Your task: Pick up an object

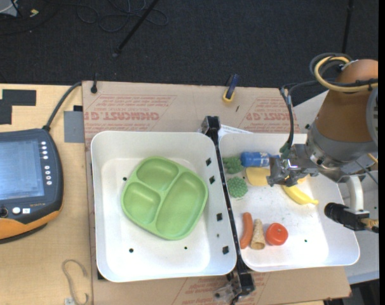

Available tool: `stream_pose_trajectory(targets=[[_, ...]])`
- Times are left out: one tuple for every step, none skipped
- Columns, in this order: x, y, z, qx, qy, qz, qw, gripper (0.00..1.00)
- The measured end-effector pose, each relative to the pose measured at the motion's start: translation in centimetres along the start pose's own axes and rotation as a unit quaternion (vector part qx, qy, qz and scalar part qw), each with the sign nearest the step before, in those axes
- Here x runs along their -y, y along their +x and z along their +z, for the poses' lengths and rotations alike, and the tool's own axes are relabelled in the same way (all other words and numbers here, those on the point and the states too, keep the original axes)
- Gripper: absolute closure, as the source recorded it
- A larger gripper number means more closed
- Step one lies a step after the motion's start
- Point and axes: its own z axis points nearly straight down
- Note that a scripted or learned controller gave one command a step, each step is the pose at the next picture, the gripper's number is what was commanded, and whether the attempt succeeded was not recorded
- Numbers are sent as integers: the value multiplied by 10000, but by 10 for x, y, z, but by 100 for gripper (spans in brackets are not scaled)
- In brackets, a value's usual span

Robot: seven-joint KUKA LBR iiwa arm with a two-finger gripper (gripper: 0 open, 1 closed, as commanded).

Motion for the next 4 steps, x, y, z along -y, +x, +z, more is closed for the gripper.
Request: stream_pose_trajectory(targets=[[-43,37,-7,-6,8,-18,10000,100],[-57,45,14,1,29,-1,10000,100],[-55,48,11,1,26,1,10000,100],[-62,52,7,1,20,-3,10000,100]])
